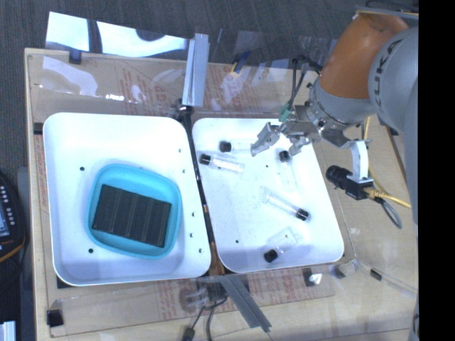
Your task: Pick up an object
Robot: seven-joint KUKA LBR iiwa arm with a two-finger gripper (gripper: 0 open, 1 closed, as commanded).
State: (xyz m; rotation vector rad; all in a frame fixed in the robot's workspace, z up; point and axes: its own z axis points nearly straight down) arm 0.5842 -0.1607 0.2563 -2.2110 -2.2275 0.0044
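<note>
Dark carpet lay around the bench, on which two shallow white bins sat side by side. From above, the left bin held a blue tray with a dark ribbed pad inside it. The right bin held several clear tubes with black caps: one near its left wall, one near the middle, one by the front rim. The gripper hung over the bin's back part, its fingers spread apart with nothing between them, just beside a small black cap.
</note>
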